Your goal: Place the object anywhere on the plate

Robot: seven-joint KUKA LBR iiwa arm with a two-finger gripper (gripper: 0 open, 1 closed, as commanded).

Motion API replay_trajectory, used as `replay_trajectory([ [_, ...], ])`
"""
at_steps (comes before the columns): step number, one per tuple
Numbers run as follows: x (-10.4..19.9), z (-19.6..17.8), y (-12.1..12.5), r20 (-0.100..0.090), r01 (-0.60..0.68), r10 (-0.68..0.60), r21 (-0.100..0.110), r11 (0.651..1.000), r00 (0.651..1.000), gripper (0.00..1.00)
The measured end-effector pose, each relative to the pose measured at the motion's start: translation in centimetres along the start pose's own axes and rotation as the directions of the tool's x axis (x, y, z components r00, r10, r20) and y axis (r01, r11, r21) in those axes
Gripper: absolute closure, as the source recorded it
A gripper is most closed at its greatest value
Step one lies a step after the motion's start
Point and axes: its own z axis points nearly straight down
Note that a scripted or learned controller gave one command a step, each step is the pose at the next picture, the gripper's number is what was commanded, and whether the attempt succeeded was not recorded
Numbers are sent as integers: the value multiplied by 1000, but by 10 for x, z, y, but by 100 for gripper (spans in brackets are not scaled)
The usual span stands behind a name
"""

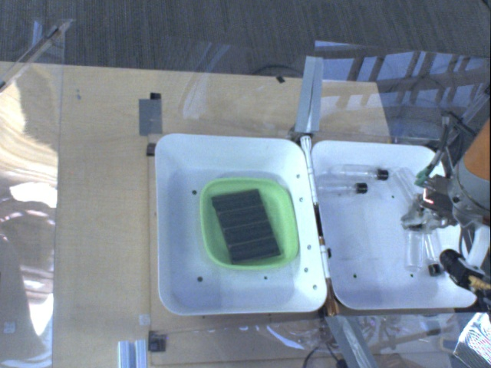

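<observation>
Dark ridged block [245, 225] lies on green plate [211, 232] – tool [430, 211] over right bin [368, 274], grip state unclear

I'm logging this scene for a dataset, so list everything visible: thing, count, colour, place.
bins: two, white, side by side on the bench
plate: one, green, squarish, inside the left bin
ridged block: one, dark grey, lying on the plate
clear tubes: about three, transparent with dark caps, in the right bin, two at its top, one near the end effector
bench: one, light wood
end effector: one, grey metal, over the right bin's right side
</observation>
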Motion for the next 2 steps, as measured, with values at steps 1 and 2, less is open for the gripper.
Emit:
replay_trajectory([
  [1,0,0,0,0,0,0,0,1000,1000,0],
  [2,65,26,-27,-2,106,-106,2,994,994,0],
])
